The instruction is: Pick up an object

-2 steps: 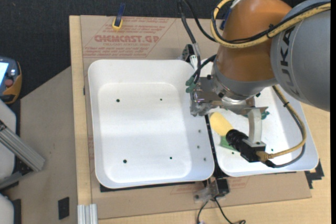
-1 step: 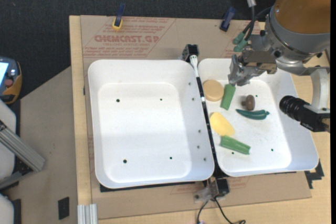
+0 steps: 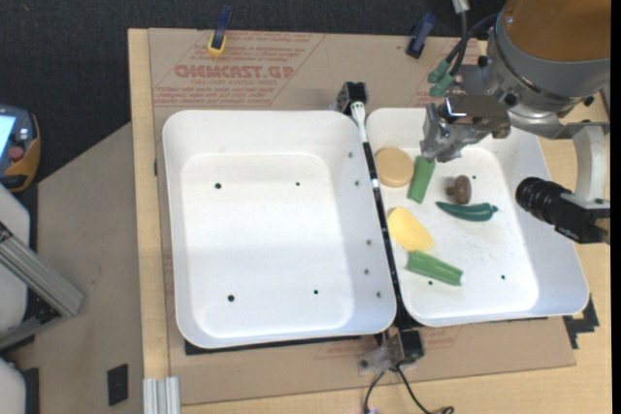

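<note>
Even, bright overhead light, no hard glare. Left bin (image 3: 262, 218) reads near-white, floor detail mostly washed out; faint grey shading along its inner walls. Soft shadows beside items in right bin (image 3: 543, 281). Dark floor at upper left is noisy, low detail. Arm (image 3: 563, 5) at upper right slightly soft. Overall sharpness moderate.

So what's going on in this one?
The arm reaches in over the right bin, its claw right at the top end of a green stick; a firm grip can't be confirmed. Beside it lie a tan disc, a brown lump, a green pepper, a yellow piece and another green block.
</note>
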